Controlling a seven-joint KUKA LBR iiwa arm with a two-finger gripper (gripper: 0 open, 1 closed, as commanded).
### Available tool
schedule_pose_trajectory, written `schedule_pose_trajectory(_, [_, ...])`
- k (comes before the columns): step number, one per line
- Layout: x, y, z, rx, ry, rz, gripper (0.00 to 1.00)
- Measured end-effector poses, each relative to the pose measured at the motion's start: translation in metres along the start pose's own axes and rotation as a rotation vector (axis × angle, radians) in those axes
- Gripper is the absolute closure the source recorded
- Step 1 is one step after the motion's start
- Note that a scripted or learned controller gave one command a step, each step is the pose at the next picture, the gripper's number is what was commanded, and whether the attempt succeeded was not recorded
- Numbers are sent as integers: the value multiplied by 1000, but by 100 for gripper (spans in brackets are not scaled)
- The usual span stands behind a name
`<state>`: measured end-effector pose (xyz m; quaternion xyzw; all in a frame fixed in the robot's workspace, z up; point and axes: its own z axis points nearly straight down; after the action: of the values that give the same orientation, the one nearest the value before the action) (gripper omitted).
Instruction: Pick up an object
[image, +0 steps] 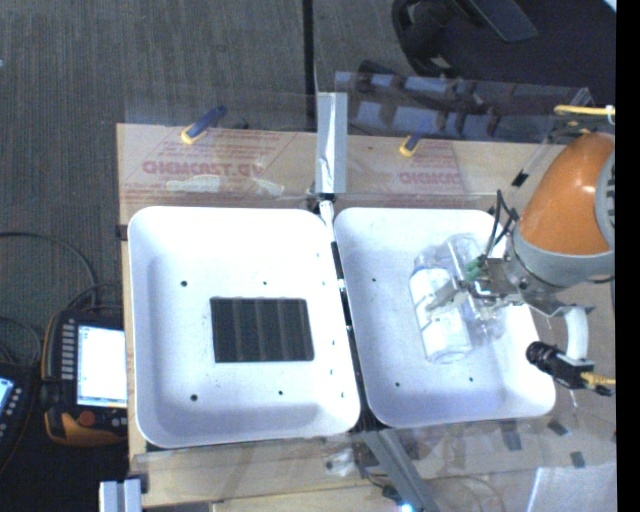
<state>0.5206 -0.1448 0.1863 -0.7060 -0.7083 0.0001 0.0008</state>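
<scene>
One clear plastic bottle (446, 298), see-through with a pale label, lies on its side in the right white bin (400, 385), toward that bin's right half, its length running roughly from the far side to the near side. Right over it, at its right flank, sits the arm's gripper (478, 283); the metal parts and the clear plastic blur together there, so I cannot tell how the jaws stand or whether they grip anything. Behind it the grey wrist rises into the orange band (565, 205), coming in from the right. A black cable end (548, 358) hangs near the bin's right rim.

Across the divider, the left white bin (160, 400) carries a dark ribbed rectangular mat (262, 329) lying flat near its middle. Both bins rest on the wooden bench (230, 165), where a blue and yellow clamp (202, 124) sits at the far left edge.
</scene>
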Motion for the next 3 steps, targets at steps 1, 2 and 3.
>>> schedule_pose_trajectory(1, [1, 61, 87, -14, -1, -28, 0])
schedule_pose_trajectory(2, [11, 43, 92, -26, -10, -136, 0])
schedule_pose_trajectory(3, [38, 9, 32, -1, 0, -33, 0])
